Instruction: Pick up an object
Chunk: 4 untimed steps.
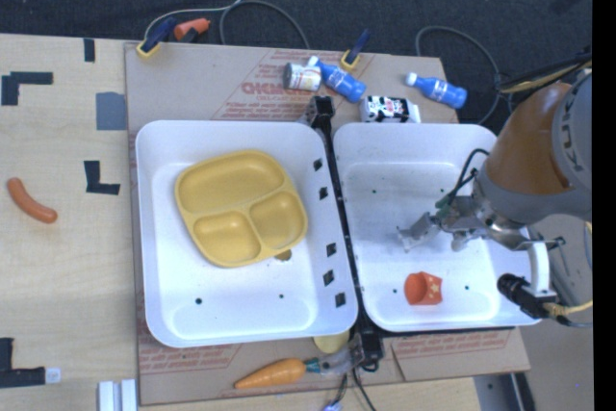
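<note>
You have two white bins side by side on the bench: the left bin [159, 236] and the right bin [385, 149]. In the left one lies a single yellow divided plate [241, 207] with three compartments, and a small dark-yellow scrap peeks out at its lower right edge. In the right bin there is one small red-orange object [423, 288], squat and rounded with a pale spot on top, resting near the bin's front wall, a little right of the middle. The gripper [423, 230] hangs over the middle of that same bin, behind the red-orange object and apart from it; its fingers look spread with nothing between them, though the view is poor there. Outside the bins, count two blue bottles [343, 81] along the bench's back edge, one white bottle [304, 75] beside them, and one black-and-white carton [390, 109]. One orange carrot [271, 373] lies at the front edge, and one orange sausage [32, 200] sits far out toward the left edge.
</note>
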Tool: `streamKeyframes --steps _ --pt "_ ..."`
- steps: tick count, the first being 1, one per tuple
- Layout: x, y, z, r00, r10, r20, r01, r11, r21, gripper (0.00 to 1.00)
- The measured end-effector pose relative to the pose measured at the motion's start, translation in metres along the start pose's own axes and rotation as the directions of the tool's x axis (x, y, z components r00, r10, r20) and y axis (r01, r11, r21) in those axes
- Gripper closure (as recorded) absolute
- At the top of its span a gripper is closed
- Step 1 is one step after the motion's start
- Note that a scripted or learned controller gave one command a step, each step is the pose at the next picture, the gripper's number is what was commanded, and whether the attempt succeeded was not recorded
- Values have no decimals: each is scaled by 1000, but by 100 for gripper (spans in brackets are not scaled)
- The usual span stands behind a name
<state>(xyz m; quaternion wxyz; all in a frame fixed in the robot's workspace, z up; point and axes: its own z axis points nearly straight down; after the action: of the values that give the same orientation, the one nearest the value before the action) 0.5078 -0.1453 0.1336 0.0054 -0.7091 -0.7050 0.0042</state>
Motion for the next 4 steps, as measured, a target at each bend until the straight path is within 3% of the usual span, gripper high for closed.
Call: streamKeyframes --steps 1,2,3,4 --pt "38 117 49 1000 -13 3 13 1000 -20 0" --pt "48 152 46 1000 -9 3 9 1000 -17 0" --pt "48 147 46 1000 -7 4 7 1000 -17 0" --pt "41 162 46 1000 -8 2 8 1000 -15 0"
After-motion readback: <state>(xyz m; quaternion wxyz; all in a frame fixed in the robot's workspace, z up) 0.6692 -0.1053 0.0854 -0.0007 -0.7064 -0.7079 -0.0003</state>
